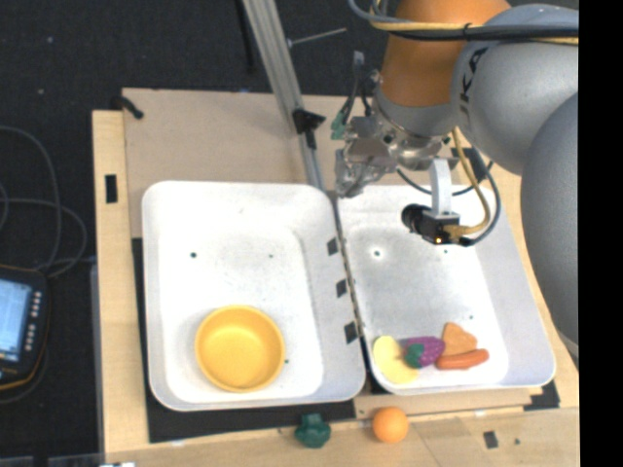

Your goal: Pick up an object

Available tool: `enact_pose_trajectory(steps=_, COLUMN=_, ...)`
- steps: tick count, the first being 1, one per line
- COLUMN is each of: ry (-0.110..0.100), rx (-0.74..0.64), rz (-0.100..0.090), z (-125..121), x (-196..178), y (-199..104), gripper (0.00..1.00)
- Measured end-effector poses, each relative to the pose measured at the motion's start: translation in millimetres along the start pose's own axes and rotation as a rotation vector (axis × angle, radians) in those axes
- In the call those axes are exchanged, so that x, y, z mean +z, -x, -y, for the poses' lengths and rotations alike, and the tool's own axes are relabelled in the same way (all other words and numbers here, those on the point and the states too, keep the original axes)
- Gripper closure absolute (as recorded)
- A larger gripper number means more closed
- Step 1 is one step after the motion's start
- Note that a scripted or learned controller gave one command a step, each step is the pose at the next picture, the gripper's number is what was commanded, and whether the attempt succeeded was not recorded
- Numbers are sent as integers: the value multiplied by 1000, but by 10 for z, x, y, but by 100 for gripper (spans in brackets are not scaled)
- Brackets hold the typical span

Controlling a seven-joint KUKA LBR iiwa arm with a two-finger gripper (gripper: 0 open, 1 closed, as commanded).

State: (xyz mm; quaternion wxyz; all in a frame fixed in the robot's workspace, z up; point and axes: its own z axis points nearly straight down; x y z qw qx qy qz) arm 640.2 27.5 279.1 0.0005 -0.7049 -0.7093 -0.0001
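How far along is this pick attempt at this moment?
Nothing looks done yet: the small objects, among them a purple piece and an orange carrot-like piece, lie clustered at the near edge of the right bin. The yellow bowl sits in the left bin. The gripper hangs over the bins' far edge, away from that cluster. Reaching, grasping and lifting are all left.

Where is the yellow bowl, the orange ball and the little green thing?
yellow bowl [239, 347], camera view, middle of its inside.
orange ball [389, 424], camera view, centre of the ball.
green thing [312, 431], camera view, its middle.
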Motion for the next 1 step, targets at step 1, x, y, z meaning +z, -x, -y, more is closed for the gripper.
enact_pose_trajectory(steps=1, ry=0, rx=-1, rz=-1, z=106, x=7, y=-512, gripper=100)
